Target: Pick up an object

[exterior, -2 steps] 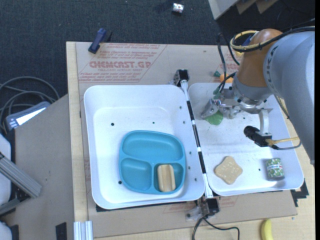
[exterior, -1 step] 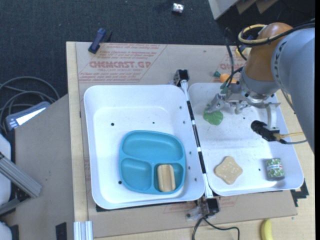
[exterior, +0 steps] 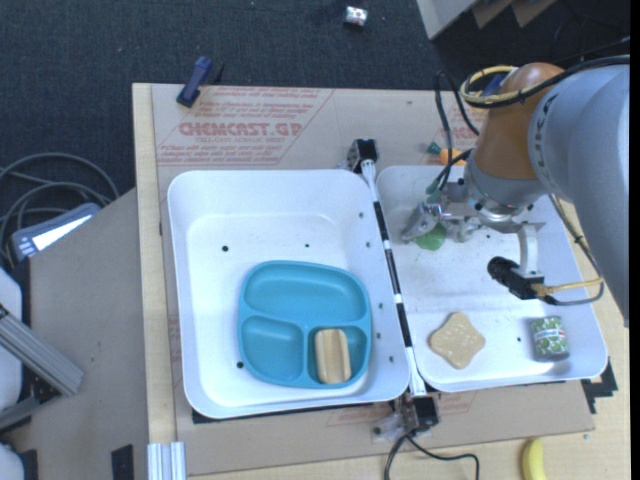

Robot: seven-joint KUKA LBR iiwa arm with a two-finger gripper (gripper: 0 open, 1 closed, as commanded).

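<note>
Nearest cam, right bin (exterior: 575, 363): tan cracker-like piece (exterior: 457, 340) and small green-patterned can (exterior: 548, 337), both lying apart at near edge. Cracker prob. light, thin, brittle; best pinched gently across edges. Can prob. stiff, light, smooth, apt to roll; best taken across its sides. Left bin (exterior: 190, 268): blue divided tray (exterior: 300, 318) w/ tan block (exterior: 332, 355). Farther back in right bin: small green item (exterior: 431, 239) right at end effector (exterior: 440, 224), touching or just under it. End effector state: can't tell. Nothing confirmed held.
</note>
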